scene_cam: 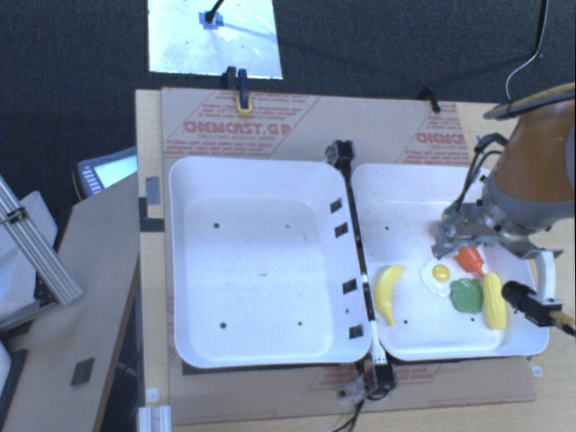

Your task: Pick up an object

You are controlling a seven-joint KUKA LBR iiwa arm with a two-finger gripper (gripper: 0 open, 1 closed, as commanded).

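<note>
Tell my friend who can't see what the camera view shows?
A grey robot arm reaches from the right into the right bin, its gripper just above a toy carrot. Near it lie a fried egg, a green leaf, a corn cob and a banana. The left bin sits beside it.

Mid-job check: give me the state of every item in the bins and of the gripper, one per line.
banana: lying loose in the right bin, near the divider.
fried egg: flat on the bin floor, right of the banana.
orange piece: lying just under the gripper.
green piece: flat, beside the corn.
corn: lying lengthwise, near the right wall.
gripper: low over the right bin; finger state unclear.
</note>
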